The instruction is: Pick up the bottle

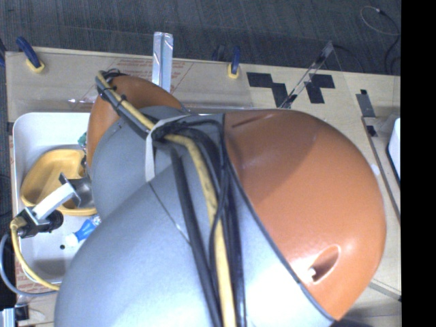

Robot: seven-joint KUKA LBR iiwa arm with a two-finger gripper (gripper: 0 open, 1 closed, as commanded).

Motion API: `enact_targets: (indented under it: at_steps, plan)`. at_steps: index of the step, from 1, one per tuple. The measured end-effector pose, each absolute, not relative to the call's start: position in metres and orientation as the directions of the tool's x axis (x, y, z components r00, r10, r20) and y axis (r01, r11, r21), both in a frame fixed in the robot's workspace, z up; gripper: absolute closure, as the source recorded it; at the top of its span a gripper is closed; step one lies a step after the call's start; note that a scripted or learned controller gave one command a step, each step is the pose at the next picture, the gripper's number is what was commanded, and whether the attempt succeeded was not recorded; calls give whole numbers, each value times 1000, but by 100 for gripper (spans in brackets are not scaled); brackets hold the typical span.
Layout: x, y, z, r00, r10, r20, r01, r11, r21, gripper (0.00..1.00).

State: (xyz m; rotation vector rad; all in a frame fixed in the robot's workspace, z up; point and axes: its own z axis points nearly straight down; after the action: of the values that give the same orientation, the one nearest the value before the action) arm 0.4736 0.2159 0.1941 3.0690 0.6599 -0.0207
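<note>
My grey and orange arm (pixel 272 203) covers most of the camera view and reaches over the left bin (pixel 20 131). Its end, with the gripper (pixel 73 191), pokes out at the arm's left edge above the bin floor. Just below it lies a small white and blue object (pixel 83 231) that may be the bottle, half hidden under the arm. A white bar with a black end (pixel 41 210) slants down to the left from the gripper's spot. Whether anything is held is hidden.
A yellow curved object (pixel 42 170) sits in the left bin beside the gripper. A thin yellow loop (pixel 20 261) runs along the bin's lower left corner. Blue clamps (pixel 30 54) and an upright metal post (pixel 162 58) stand on the bench's far edge.
</note>
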Motion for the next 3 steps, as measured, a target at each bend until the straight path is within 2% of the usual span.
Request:
enact_targets:
  at_steps: [1, 2, 3]
  plan:
    - [474, 217, 206, 979, 206, -10, 206, -979, 2, 100]
    - [473, 172, 195, 978, 208, -14, 208, -978, -2, 100]
    - [474, 217, 183, 961, 277, -9, 277, -961, 0, 100]
